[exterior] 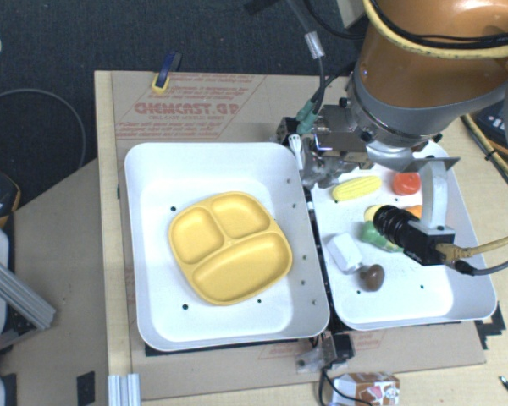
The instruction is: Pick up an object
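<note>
Two bins (144,227) | one yellow tray (229,248) | one corn cob (356,189) | hand (322,172) state unclear

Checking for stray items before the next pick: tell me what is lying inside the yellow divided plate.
The yellow divided plate sits in the left bin; all three compartments face the camera uncovered and hold nothing. What lies beneath the plate is hidden.
</note>
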### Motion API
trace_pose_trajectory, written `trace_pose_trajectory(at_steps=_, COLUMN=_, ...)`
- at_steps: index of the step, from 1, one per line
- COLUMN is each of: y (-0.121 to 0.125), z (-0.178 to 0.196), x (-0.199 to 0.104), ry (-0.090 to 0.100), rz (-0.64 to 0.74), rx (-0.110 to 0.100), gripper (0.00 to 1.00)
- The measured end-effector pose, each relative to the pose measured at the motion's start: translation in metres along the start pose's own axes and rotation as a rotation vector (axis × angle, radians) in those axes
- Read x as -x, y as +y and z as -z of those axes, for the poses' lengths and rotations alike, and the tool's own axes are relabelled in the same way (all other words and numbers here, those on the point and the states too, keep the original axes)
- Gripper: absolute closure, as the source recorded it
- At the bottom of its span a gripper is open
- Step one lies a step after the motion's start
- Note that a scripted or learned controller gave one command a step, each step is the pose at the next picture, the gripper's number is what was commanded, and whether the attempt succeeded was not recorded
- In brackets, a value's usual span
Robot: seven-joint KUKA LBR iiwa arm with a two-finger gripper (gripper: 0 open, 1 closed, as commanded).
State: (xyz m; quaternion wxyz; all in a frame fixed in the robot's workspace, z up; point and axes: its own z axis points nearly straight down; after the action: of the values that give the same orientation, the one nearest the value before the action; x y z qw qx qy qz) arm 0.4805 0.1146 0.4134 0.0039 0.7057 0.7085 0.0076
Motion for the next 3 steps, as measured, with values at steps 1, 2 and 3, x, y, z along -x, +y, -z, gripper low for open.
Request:
trace_pose_trajectory(at_steps=1, y=-0.005, z=-0.117, x=0.053, ry=-0.009, rz=-0.011, rx=-0.029, gripper=1.00)
trace_pose_trajectory(at_steps=2, y=-0.001, z=-0.036, x=0.042, ry=-0.003, rz=-0.002, rx=-0.006, gripper=1.00)
trace_pose_trajectory(at_steps=3, y=-0.001, z=-0.018, x=0.085, ry=-0.006, rz=-0.008, rx=-0.011, gripper=1.00)
